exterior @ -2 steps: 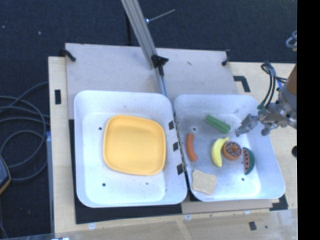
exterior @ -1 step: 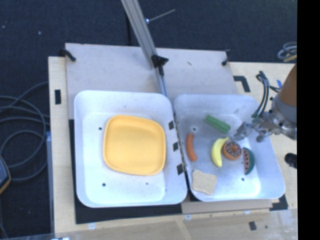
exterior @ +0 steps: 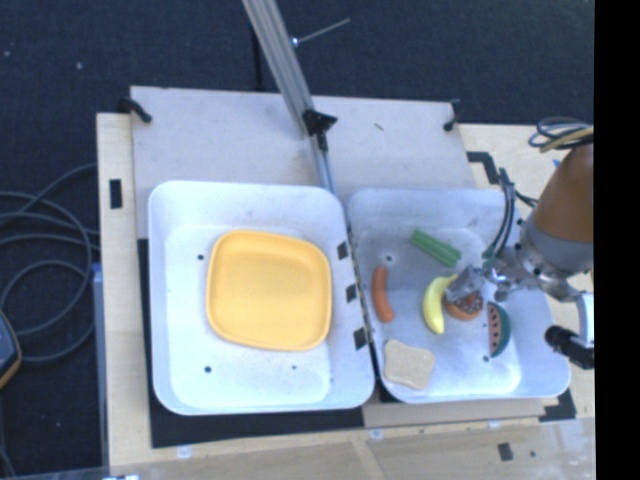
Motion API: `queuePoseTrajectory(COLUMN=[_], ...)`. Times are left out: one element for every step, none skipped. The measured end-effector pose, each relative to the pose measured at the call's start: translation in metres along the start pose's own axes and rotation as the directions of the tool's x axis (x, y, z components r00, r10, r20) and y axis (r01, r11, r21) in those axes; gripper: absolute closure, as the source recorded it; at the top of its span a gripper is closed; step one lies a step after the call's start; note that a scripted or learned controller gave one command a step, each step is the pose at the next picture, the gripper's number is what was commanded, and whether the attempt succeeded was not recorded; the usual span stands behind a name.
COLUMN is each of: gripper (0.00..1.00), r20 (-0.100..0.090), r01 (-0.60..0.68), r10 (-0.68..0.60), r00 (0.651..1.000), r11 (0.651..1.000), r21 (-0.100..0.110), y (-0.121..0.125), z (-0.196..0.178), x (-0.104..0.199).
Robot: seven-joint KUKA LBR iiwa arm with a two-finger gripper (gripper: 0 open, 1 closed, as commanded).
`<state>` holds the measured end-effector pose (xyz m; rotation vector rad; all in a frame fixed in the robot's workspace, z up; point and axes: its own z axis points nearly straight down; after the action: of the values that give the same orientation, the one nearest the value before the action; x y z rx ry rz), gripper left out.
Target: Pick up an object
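On the table [exterior: 118,298] sit 2 shallow white bins side by side. The left bin [exterior: 175,228] carries a square yellow plate [exterior: 268,289] lying flat near its middle. The right bin [exterior: 400,213] holds several toy foods: a green piece [exterior: 434,246], perhaps a bean or cucumber, lies slantwise toward the far side; a reddish sausage [exterior: 381,294] lies lengthwise close to the bin's left wall; a yellow banana [exterior: 434,306] curves near the middle; a tan slice of bread [exterior: 408,364] rests at the near edge; and a watermelon slice [exterior: 497,330], green rind with red flesh, lies toward the right wall. Just right of the banana and touching or nearly touching it is a small round orange-red object [exterior: 464,309], too blurred to name. The grey arm [exterior: 560,258], with its orange band [exterior: 570,196], reaches in from the right, and the jaws [exterior: 466,290] are down in the right bin directly over that orange-red object, between the banana and the watermelon slice. From this angle I cannot tell how wide the jaws stand or whether they have hold of anything. A slanted metal strut [exterior: 280,53] runs from the top of the view down to the gap between the bins, and dark cables [exterior: 40,258] lie on the floor at the left.
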<state>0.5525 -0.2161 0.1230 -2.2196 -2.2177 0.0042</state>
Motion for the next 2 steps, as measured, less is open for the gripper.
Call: queuePoseTrajectory(gripper=[0.0,1.0], r20=[0.002,0.002], r01=[0.0,-0.001], r10=[0.0,0.001], r00=[1.0,1.0], r11=[1.0,1.0], r21=[-0.005,-0.007], y=[0.0,0.001], z=[0.023,0.011], x=[-0.001,-0.001])
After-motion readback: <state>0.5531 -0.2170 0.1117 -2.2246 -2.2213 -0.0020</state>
